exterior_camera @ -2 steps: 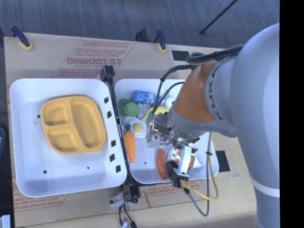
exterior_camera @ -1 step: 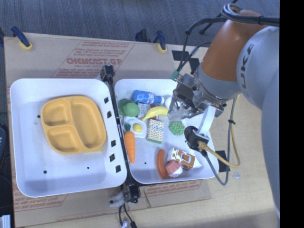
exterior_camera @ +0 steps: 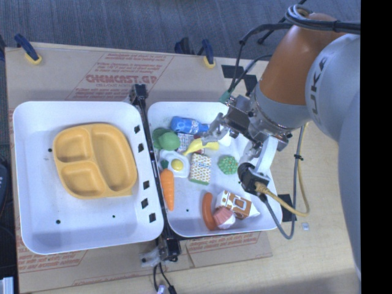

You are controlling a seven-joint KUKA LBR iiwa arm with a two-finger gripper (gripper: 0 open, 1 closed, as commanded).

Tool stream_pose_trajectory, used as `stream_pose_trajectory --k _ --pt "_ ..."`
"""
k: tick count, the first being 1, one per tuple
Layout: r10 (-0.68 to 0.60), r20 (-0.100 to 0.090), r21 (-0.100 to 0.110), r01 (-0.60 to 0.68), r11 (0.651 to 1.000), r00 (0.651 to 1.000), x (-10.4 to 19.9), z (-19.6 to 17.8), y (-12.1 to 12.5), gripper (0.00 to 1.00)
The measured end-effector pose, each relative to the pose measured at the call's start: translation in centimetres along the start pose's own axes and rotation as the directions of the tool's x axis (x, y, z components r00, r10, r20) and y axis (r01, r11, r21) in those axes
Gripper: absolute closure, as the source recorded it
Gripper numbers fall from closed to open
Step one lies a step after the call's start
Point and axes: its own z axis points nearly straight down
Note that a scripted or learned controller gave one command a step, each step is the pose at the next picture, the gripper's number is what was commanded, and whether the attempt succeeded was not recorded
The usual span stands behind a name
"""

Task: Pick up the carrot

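Carrot (exterior_camera: 166,188) lies ungrasped at the right bin's (exterior_camera: 269,220) left wall; gripper (exterior_camera: 215,131) hovers far-right of it, jaws' state indiscernible.

Orange carrot (exterior_camera: 166,189), yellow tray (exterior_camera: 94,160)

- On the cardboard sheet (exterior_camera: 125,72) under the bins we read red print, "CHEMCAST GP", above the left bin; the smaller red lines around it are too fine to make out.
- On the grey arm (exterior_camera: 318,78) we see dark letters, "UKA", part of the maker's name.
- The small packets in the right bin (exterior_camera: 184,228) carry print we cannot read.
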Motion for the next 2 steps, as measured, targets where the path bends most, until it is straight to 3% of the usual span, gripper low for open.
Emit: stream_pose_trajectory --k 1,2 --pt "-0.018 0.001 0.004 0.018 1.000 1.000 4.4 13.5 -0.8 0.00" --pt "0.412 0.000 0.001 -0.412 0.911 0.911 5.0 13.4 -2.3 0.00"
